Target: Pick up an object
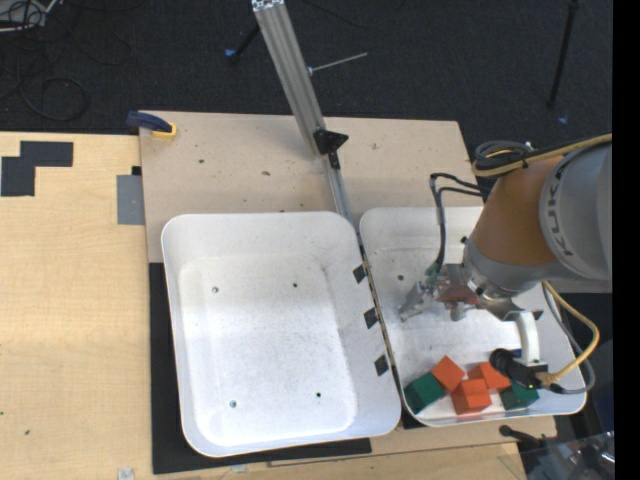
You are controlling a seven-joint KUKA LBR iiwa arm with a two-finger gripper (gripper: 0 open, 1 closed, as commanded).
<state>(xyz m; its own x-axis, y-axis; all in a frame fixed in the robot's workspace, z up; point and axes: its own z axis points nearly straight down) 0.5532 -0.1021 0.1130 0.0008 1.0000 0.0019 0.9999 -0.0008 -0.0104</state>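
Several small blocks lie bunched in the near corner of the right bin (400, 230): an orange block (448, 373), a second orange block (472, 397), a third orange block (494, 376), a green block (424, 391) and another green block (520, 399). My gripper (435, 306) hangs over the middle of that bin, a short way behind the blocks and apart from them. Its fingers (411, 307) stand spread open with nothing between them. The orange wrist band and grey arm cover the bin's right side.
The left bin (200, 236) lies beside the right one, with black clips along their shared wall. A slanted aluminium bar (292, 63) rises behind the bins. Cables loop around the wrist and down to the right bin's near right corner.
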